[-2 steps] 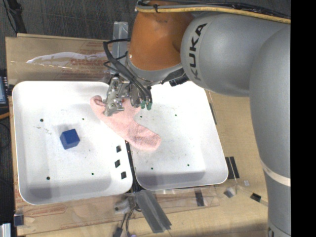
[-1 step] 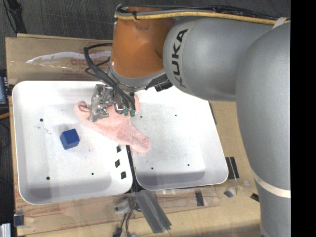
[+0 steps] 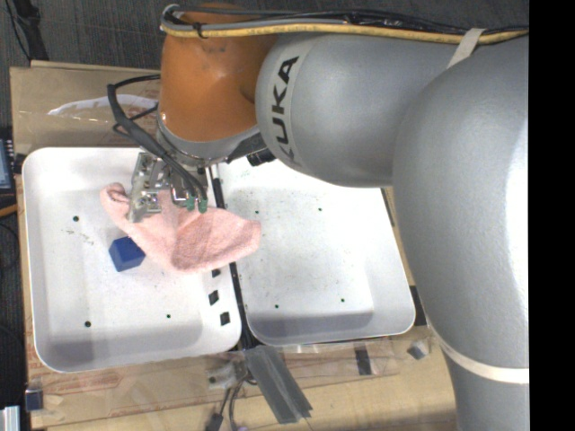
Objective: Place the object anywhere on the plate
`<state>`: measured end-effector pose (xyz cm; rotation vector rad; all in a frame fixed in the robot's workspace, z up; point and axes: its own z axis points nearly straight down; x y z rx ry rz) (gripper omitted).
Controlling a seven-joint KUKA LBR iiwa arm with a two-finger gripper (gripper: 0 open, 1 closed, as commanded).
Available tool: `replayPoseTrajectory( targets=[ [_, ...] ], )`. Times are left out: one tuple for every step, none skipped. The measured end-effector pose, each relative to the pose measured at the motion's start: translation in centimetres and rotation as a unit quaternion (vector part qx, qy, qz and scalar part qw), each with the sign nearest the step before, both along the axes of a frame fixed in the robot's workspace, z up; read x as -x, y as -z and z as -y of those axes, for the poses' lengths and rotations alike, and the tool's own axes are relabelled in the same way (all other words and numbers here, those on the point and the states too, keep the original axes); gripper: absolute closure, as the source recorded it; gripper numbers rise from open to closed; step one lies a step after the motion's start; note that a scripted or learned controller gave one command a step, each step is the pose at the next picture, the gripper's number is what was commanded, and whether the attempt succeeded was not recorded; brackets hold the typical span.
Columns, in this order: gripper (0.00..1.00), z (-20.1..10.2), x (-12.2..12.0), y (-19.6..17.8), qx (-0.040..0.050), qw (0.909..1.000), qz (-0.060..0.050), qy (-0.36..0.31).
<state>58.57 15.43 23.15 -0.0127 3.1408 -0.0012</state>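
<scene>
A small blue cube [image 3: 127,253] lies on the floor of the left bin [image 3: 90,303], just below the left end of a pink plate [image 3: 211,237]. The pink plate lies tilted across the left bin's right half, and its right end overlaps the divide between the two bins. My gripper [image 3: 147,192] hangs over the plate's left end, above and slightly right of the cube. The orange band and grey wrist hide the bin's back right part.
The right bin [image 3: 314,268] lies beside the left one, with small dark specks on its white floor. The large grey arm covers the right side of the bench. Dark cables [image 3: 121,119] loop past the left bin's back edge.
</scene>
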Motion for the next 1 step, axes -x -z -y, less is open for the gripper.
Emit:
replayPoseTrajectory(
  targets=[
    [0.00,0.01,-0.02,-0.02,-0.0001,1.0000,0.000,0.000]
  ],
)
